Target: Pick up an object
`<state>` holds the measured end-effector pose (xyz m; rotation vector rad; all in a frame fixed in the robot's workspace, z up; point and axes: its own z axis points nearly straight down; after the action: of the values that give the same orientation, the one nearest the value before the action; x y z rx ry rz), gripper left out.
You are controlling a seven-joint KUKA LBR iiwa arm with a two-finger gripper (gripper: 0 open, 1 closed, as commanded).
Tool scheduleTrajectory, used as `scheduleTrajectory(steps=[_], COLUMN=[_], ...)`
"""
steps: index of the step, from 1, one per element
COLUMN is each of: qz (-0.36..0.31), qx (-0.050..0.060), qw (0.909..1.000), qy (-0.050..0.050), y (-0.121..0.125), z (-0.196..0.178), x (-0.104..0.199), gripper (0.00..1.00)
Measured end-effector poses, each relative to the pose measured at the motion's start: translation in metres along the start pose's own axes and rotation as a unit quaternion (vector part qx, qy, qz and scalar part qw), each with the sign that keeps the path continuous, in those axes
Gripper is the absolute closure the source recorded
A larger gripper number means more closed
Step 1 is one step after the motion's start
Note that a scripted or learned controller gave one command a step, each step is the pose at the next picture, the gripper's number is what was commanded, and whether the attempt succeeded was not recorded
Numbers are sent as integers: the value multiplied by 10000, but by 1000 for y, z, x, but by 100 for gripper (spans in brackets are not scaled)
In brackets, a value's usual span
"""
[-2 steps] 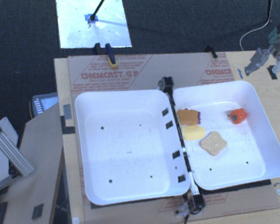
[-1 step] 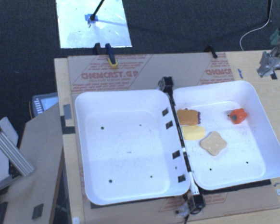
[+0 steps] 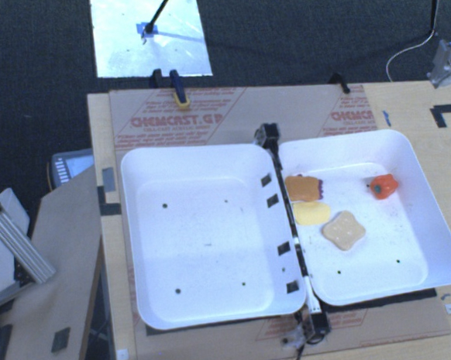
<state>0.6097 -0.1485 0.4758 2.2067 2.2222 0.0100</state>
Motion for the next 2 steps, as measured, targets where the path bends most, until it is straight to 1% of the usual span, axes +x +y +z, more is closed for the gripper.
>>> scheduleTrajectory(steps=[1,2], qz=[-25,-24], qx=[16,54], qw=[10000,10000], qy=[17,23], y=[29,61], z=[-32,6], x=[76,154], gripper=[100,100])
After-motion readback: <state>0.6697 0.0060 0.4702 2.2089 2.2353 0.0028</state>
